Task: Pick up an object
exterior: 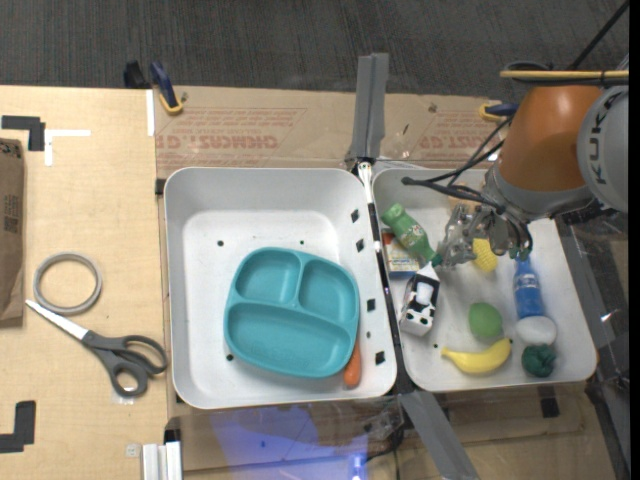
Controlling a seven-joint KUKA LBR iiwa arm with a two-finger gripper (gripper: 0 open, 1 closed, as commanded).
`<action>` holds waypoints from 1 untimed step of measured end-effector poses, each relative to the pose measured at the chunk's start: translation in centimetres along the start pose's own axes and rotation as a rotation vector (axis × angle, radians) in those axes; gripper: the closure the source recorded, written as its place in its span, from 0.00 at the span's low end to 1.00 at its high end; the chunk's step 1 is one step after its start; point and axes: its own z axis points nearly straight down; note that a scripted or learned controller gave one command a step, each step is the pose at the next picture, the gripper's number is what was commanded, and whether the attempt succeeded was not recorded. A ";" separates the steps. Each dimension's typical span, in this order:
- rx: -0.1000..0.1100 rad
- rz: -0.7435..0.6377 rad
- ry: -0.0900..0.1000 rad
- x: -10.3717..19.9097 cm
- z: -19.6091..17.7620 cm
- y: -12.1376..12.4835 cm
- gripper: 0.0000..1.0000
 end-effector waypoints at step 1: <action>-0.003 0.007 0.005 0.9 -11.9 0.3 1.00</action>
